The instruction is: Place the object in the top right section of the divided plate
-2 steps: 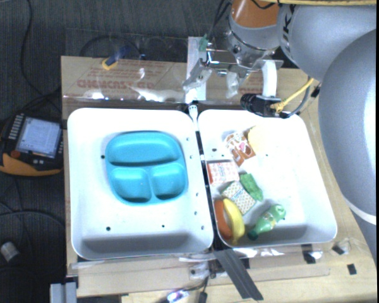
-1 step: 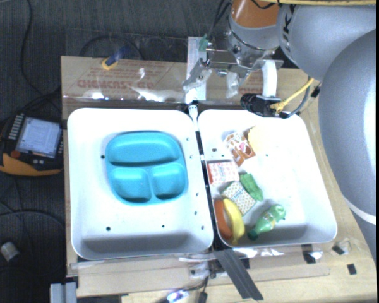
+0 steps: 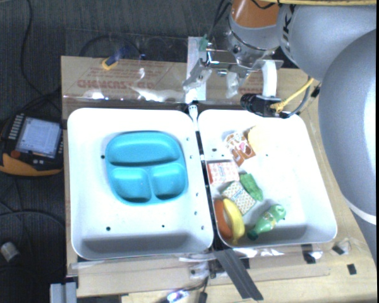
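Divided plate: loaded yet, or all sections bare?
Bare. The blue divided plate lies flat in the left bin, all three sections showing only blue. The food items sit in the right bin.

The grey arm (image 3: pixel 341 87) reaches in from the right; its orange band (image 3: pixel 256 8) sits above the gripper (image 3: pixel 230 74), jaws spread and holding nothing.

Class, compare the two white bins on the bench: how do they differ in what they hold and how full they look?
The left bin holds a single blue divided plate, lying flat near its middle. The right bin holds several small items, including a banana and a green bottle, crowded toward its left wall. Both bins are shallow, white and sit side by side.
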Available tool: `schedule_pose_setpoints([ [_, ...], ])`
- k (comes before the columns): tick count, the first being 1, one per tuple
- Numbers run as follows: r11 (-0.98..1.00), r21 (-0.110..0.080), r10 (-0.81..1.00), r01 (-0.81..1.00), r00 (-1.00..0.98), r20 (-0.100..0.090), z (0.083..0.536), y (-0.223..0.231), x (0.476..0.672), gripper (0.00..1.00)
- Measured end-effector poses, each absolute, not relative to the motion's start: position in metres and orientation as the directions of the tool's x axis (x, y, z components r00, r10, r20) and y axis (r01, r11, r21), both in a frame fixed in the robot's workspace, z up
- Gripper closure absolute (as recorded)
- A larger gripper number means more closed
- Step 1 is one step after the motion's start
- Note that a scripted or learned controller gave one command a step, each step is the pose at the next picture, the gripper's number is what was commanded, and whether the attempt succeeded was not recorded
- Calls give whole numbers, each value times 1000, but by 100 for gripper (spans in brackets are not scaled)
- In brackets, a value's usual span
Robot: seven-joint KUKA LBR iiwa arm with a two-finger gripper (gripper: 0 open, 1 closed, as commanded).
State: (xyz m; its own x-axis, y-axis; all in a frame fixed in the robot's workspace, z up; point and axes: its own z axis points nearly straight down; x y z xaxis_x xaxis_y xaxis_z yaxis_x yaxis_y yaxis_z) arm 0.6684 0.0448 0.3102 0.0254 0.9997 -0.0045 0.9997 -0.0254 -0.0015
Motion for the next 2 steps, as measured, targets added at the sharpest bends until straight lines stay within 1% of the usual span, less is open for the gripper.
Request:
schedule_pose_setpoints([
  [1, 189, -1, 982, 982, -189, -6, 349, 73, 669, 0],
  [2, 328, -1, 945, 945, -328, -6, 382, 87, 669, 0],
])
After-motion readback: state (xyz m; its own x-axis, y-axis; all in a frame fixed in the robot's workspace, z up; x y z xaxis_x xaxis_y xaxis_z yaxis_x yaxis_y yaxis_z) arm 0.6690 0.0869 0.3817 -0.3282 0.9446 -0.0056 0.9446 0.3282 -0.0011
